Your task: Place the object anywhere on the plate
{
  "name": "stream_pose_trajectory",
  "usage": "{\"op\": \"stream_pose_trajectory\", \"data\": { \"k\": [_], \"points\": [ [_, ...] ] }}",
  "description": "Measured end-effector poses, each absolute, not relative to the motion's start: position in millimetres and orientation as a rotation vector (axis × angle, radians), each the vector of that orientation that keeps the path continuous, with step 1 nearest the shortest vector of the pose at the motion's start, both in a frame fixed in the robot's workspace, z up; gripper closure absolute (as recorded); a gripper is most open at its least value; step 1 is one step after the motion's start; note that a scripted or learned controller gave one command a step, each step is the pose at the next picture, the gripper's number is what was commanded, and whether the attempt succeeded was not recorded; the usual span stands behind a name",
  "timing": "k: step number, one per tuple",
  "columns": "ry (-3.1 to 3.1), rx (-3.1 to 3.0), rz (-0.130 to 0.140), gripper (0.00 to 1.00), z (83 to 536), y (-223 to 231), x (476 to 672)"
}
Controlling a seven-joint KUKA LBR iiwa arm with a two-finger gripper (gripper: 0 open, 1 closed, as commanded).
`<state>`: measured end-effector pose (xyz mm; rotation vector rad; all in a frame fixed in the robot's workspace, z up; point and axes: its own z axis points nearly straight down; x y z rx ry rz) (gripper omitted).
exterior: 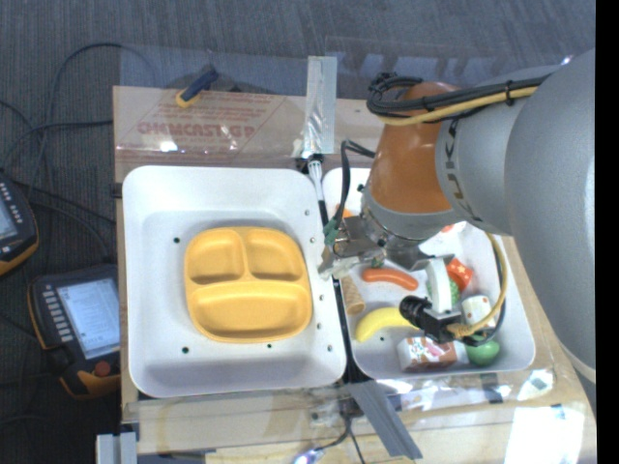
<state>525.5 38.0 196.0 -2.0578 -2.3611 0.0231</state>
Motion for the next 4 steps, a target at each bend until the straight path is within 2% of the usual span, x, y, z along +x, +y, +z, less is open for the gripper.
{"op": "stream_pose_trajectory", "data": {
  "k": [1,2,3,4],
  "points": [
    [-2.361,-2.058,0.023,0.0,196,38,525.5],
    [-2.36,-2.053,0.034,1.0,201,38,525.4],
    [-2.36,-2.053,0.035,0.0,201,38,525.3],
    [-2.579,-1.788,0.011,0.0,207,24,559.4]
  ]
}}
